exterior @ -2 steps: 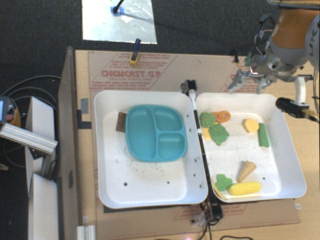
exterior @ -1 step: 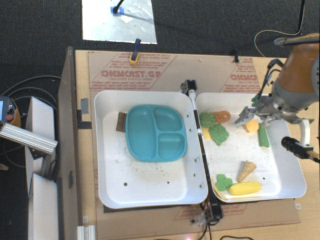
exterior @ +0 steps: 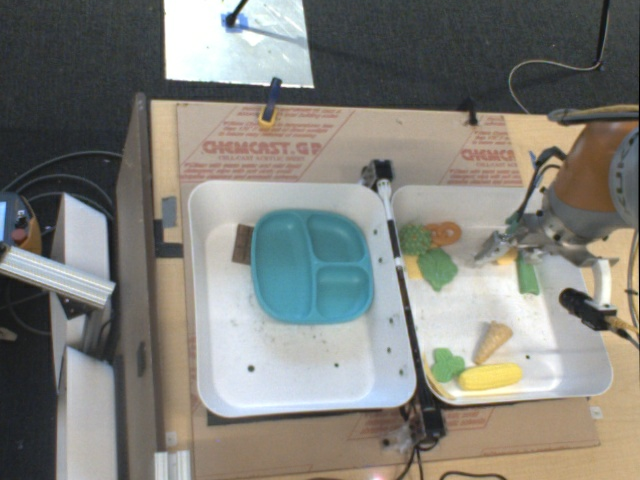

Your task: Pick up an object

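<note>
A: Gripper (exterior: 497, 249) low in the right shallow white bin (exterior: 580, 373), fingers unclear. Can't tell whether clenched.

B: Just beside: slim green plastic stick (exterior: 527, 274). Farther: ribbed tan cone (exterior: 492, 340), yellow corn cob (exterior: 489, 376), leafy green toy (exterior: 436, 266).

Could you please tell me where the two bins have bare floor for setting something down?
Left bin: bare floor in front of the teal plate. Right bin: a patch between the broccoli and the cone. Crowded near the corn and under the gripper.
</note>
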`<state>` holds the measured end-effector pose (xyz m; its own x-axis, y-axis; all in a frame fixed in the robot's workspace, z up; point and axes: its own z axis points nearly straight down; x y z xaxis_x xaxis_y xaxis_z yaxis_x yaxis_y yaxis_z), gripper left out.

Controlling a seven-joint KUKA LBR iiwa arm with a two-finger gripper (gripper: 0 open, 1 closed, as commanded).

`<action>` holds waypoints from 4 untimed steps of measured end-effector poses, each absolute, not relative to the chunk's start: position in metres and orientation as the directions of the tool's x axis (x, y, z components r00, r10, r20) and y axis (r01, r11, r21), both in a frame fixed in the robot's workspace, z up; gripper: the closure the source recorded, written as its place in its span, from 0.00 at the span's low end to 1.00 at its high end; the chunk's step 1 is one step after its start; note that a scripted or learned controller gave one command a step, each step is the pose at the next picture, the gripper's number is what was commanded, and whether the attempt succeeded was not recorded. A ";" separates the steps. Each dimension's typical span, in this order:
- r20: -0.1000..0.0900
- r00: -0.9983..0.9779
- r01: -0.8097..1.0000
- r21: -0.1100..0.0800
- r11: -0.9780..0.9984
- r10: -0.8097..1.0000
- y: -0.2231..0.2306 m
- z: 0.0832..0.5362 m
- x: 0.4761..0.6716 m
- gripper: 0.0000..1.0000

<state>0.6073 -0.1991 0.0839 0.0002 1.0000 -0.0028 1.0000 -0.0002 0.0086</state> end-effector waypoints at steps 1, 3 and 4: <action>-0.001 -0.005 1.000 0.005 0.005 1.000 -0.175 0.085 0.621 0.00; -0.014 -0.001 1.000 0.010 0.001 1.000 -0.114 0.087 0.644 0.00; -0.001 -0.001 1.000 0.002 0.001 1.000 -0.127 0.085 0.624 0.00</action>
<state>0.6241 -0.1265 0.0852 -0.0010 1.0000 -0.0008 1.0000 0.0010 0.0022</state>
